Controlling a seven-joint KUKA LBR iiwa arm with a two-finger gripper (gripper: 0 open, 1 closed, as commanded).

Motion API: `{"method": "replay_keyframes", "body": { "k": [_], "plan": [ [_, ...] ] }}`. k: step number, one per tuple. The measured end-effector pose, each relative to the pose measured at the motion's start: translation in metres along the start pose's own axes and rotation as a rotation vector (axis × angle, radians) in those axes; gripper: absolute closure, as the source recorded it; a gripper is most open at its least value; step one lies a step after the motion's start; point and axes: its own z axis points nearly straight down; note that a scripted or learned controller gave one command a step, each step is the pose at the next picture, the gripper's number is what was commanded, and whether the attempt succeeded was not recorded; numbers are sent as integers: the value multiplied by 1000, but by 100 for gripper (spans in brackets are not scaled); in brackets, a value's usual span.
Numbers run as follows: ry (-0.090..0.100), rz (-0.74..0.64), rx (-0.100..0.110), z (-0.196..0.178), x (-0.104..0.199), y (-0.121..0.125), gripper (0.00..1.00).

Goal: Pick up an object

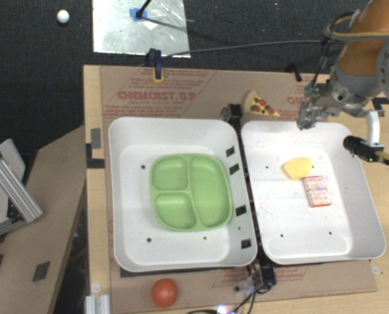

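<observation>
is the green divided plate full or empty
Empty. The green plate lies flat in the left bin, and all three of its compartments show bare green.

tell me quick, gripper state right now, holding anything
Gripper: above the back edge of the right bin, nothing seen in it; open or shut cannot be told.

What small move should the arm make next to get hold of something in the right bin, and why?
Probably travel toward the near side and descend over the yellow object. The gripper hangs at the far rim of the right bin, apart from everything, while the yellow object and the small pink-and-white packet beside it lie further in on the bin floor.
</observation>
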Motion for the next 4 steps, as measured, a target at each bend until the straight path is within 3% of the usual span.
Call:
{"method": "replay_keyframes", "body": {
  "k": [1,4],
  "plan": [
    [1,0,3,-9,0,1,100],
    [3,-4,7,-36,154,-40,100]
  ]
}}
